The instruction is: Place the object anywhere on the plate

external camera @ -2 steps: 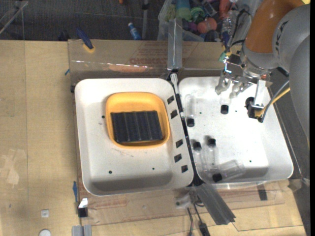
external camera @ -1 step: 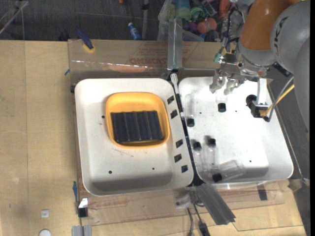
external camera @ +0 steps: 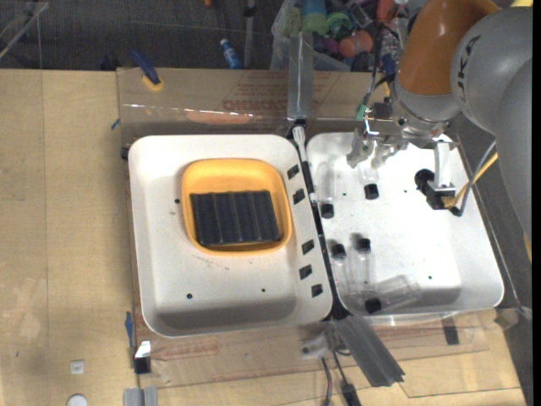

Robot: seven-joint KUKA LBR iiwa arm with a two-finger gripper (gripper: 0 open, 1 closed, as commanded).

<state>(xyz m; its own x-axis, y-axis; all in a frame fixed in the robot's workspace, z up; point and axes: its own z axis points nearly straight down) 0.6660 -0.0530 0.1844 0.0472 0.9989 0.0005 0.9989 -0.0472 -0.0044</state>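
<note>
An orange-yellow plate (external camera: 196, 178) lies in the left bin (external camera: 156, 252). A dark, ribbed rectangular object (external camera: 234, 216) rests flat on the plate and covers most of its middle. My gripper (external camera: 372, 154) hangs over the far part of the right bin (external camera: 461, 260), well to the right of the plate and apart from the object. Its two pale fingers (external camera: 359, 152) point down and stand slightly apart with nothing between them.
The right bin holds see-through plastic items near its front (external camera: 390, 291) and middle (external camera: 362, 259), plus a small black piece (external camera: 370, 191). A ridge with black clips (external camera: 306, 227) divides the bins. A crate of colourful toys (external camera: 347, 7) stands behind the bench.
</note>
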